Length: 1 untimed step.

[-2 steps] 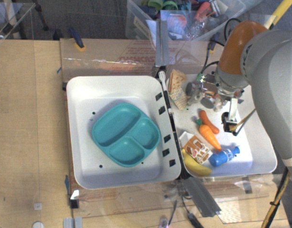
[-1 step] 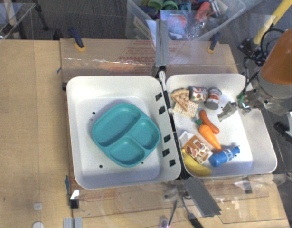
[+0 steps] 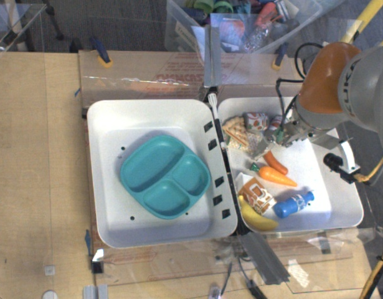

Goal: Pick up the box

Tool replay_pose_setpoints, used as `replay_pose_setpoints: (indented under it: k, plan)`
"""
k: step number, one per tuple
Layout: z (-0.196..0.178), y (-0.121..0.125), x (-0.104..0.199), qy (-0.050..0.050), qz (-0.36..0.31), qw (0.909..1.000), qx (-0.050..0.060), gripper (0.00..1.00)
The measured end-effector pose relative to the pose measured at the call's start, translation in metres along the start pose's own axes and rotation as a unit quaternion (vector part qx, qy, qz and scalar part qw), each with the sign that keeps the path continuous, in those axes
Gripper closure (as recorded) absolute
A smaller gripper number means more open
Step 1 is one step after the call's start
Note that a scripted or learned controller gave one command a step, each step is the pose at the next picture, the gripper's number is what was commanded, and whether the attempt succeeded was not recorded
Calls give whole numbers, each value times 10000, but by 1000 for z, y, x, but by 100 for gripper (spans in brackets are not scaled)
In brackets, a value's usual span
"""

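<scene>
Arm over the right bin, box lying untouched near the front.

Two white bins are seen side by side: the left bin [image 3: 104, 167] is occupied by a teal divided plate [image 3: 165, 176], while the right bin [image 3: 347, 207] is crowded with small items. The arm [image 3: 340, 83] is reached in from the right, and its gripper [image 3: 279, 136] is lowered at the back of the right bin, close to a packet [image 3: 238, 132] and a can [image 3: 256, 121] — whether anything is gripped cannot be told. The box [image 3: 260, 196] is found toward the front left of that bin, tilted, just beside a banana [image 3: 256, 217] and a blue bottle [image 3: 293, 204], with two carrots [image 3: 277, 176] lying between it and the gripper — well apart from the fingers.
</scene>
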<state>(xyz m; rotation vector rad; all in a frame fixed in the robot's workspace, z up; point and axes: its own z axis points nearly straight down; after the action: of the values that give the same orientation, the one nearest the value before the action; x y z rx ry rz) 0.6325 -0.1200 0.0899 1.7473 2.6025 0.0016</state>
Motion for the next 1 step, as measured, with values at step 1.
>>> replay_pose_setpoints:
  k: [1]
  plan:
    - [1, 30, -23, 10, 1900, 9818, 1, 0]
